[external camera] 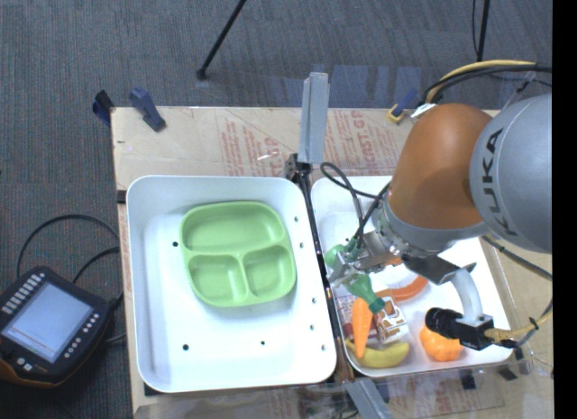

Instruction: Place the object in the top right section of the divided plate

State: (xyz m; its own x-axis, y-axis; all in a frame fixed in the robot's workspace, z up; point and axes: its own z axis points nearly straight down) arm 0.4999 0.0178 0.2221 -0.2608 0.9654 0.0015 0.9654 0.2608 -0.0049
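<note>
From the overhead camera you see two white bins side by side on the bench. The left bin [153, 318] holds a green divided plate [239, 252], lying flat toward the bin's upper middle; its long section runs along the top and two smaller sections sit below it. Nothing rests in any section.

The arm [469, 174] reaches in from the right and hangs over the right bin [325, 201], its orange band and grey wrist covering much of that bin. The gripper [356, 259] sits low near the right bin's left wall, just above the toy food. You cannot tell how its tips stand, because cables and green parts crowd that spot.

Just below the gripper lies a carrot [361, 325], pointing down, its green top close to the tips. A banana [383, 356] lies along the bin's lower edge, an orange fruit [440, 345] beside it, and a small box [389, 323] between them.

A tablet controller [45, 323] sits on the floor at left.
</note>
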